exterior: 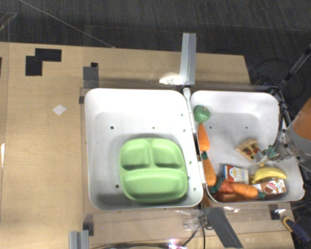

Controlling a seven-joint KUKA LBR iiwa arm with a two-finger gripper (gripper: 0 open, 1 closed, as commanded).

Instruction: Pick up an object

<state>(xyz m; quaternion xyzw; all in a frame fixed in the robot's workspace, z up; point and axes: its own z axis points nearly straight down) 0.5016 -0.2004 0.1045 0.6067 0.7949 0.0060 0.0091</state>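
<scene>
A yellow toy banana (270,174) lies on its side near the right bin's (233,105) front right corner, atop a small carton (273,188).

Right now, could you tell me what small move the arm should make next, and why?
Probably a short drop toward the banana: the gripper hangs at the right bin's right edge just above it, the banana lies on top of the pile, and nothing shows between the fingers.

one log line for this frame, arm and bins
arm: at right bin right edge | gripper: over pizza slice, banana | grasp: unclear | left bin: green tray
</scene>
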